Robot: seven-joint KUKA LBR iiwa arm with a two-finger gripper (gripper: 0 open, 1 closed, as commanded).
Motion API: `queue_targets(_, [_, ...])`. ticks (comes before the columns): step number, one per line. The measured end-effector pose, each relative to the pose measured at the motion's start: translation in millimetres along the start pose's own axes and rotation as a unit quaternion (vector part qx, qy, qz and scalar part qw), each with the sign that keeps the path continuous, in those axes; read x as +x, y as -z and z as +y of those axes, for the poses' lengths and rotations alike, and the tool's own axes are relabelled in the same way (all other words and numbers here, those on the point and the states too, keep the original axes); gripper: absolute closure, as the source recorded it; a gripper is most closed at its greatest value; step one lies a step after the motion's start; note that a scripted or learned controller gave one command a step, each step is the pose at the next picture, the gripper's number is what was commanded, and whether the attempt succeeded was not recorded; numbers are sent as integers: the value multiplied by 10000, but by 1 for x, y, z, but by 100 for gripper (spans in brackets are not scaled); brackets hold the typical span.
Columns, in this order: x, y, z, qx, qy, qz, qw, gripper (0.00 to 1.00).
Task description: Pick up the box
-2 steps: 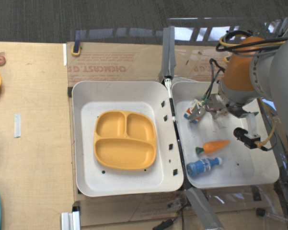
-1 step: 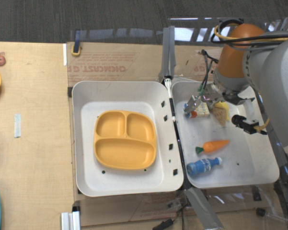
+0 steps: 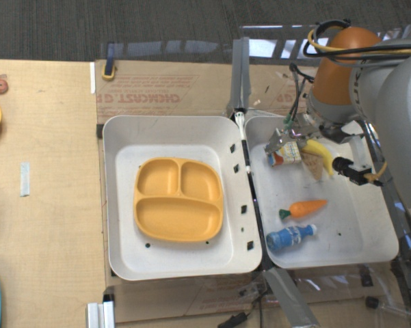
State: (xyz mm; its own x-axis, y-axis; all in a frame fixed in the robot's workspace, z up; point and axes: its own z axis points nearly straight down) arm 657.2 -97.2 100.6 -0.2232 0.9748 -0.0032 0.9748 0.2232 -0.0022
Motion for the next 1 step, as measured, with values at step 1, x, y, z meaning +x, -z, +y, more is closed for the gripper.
queue_targets(1, [33,126,-3,-6,-11,7,10000,100])
